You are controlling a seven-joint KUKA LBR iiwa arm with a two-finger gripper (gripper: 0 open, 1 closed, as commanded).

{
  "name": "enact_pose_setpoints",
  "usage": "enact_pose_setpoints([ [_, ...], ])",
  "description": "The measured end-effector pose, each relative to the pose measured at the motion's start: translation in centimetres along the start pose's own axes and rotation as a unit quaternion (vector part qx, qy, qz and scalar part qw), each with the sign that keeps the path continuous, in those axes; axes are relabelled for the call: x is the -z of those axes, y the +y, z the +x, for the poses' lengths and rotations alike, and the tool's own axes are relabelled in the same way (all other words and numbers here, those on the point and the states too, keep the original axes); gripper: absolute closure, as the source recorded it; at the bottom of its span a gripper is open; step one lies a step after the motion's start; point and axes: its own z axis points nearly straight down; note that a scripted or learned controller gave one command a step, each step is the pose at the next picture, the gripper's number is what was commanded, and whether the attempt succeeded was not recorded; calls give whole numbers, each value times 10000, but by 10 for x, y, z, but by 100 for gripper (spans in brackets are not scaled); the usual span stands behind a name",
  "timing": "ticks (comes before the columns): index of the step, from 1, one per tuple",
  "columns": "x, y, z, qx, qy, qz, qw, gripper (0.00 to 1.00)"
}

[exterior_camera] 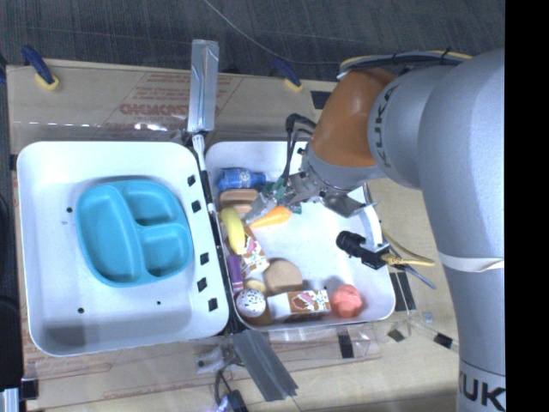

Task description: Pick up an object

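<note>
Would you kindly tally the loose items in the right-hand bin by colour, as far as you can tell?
Blue: 1, can
Yellow: 1, banana
Orange: 1, carrot
Pink: 1, round item
Tan: 2, hot dog bun, bread
Multicoloured: 3, pouch, ball, box
Total: 9

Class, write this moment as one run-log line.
arm: over right bin | gripper: low, by carrot | grasp: unclear | blue tray: left bin

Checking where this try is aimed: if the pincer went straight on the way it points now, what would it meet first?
Most likely the carrot, which lies just beyond the pincer in the right bin, with the banana next past it. Depth is hard to judge from this slanted view, so it could pass just above.
</note>
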Motion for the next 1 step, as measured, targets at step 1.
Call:
enact_pose_setpoints([
  [1, -32, -5, -19, 345, -68, -145, 9993, 0],
])
